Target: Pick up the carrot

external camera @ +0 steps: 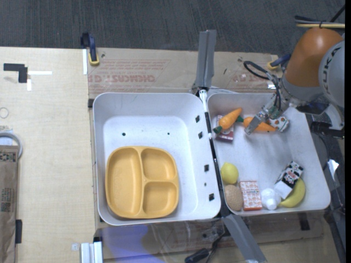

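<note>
An orange carrot [230, 117] with a green end lies tilted at the back left of the right bin [321, 169], resting partly on a small red and white packet [225, 135]. A second orange carrot-like piece [262, 127] lies just to its right. My gripper [270, 117] hangs directly over this second piece, at or very near it, a short way right of the first carrot. The arm's orange band [311, 56] rises behind it at the upper right.
At the right bin's front lie a lemon [229, 173], a brown potato [234, 197], an orange box [251, 195], a white ball [270, 199], a banana [294, 194] and a black and white carton [289, 175]. The left bin [148, 111] holds a yellow divided plate [142, 181].
</note>
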`<state>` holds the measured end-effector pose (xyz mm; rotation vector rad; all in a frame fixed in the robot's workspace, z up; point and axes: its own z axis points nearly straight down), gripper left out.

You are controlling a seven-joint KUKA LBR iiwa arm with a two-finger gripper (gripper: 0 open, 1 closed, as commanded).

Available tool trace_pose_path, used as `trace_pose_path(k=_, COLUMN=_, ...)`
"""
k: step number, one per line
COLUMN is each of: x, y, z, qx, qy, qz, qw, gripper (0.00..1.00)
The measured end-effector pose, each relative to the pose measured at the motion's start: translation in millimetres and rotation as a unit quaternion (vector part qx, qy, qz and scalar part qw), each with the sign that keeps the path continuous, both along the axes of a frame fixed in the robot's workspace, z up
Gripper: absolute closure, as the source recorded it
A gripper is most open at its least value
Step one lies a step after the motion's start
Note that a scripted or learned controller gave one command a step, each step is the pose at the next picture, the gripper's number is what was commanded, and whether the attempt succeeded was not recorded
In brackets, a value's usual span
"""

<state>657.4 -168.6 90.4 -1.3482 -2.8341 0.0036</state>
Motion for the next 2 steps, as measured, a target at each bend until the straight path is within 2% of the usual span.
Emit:
trace_pose_path(k=1, x=1.5, y=-0.7, z=11.0, qx=-0.0003, qy=-0.003, qz=-0.001, qw=1.0000, gripper=1.00)
trace_pose_path(k=2, x=-17.0, y=73.2, z=113.3, qx=-0.0001, qy=-0.003, qz=-0.009, qw=1.0000, gripper=1.00)
